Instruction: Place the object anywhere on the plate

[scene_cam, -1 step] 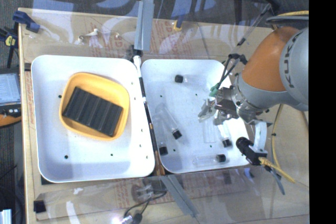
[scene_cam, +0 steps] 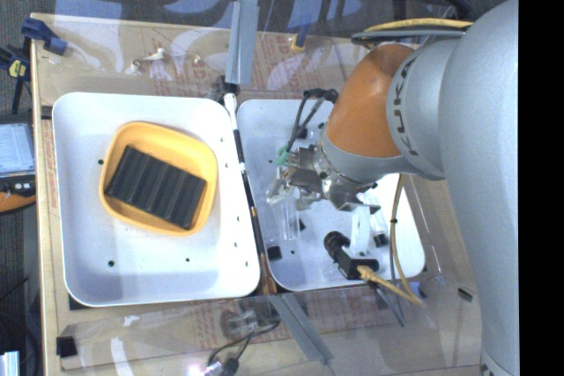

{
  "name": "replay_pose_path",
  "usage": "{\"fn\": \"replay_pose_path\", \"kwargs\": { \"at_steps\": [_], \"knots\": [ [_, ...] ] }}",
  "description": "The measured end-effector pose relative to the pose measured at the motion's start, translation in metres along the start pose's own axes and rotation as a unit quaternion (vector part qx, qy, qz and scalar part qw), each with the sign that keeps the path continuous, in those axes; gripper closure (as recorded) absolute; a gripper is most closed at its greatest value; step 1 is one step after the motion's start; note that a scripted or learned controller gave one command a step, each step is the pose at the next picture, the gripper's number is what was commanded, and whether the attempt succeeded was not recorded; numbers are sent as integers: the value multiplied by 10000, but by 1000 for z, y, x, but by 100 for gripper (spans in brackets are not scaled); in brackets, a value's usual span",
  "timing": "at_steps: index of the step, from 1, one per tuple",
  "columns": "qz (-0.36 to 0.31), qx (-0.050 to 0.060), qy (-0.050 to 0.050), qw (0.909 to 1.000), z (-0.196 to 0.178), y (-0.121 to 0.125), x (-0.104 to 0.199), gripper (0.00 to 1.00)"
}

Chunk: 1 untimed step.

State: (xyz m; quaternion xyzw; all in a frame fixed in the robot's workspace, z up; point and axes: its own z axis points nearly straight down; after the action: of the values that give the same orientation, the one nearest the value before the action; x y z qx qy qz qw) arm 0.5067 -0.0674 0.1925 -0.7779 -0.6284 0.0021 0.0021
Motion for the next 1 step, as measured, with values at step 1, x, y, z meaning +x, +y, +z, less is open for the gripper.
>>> {"fn": "replay_pose_path", "kwargs": {
  "at_steps": [1],
  "knots": [
    [-527, -11, 2, 9986, 1, 11, 61, 100]
  ]
}}
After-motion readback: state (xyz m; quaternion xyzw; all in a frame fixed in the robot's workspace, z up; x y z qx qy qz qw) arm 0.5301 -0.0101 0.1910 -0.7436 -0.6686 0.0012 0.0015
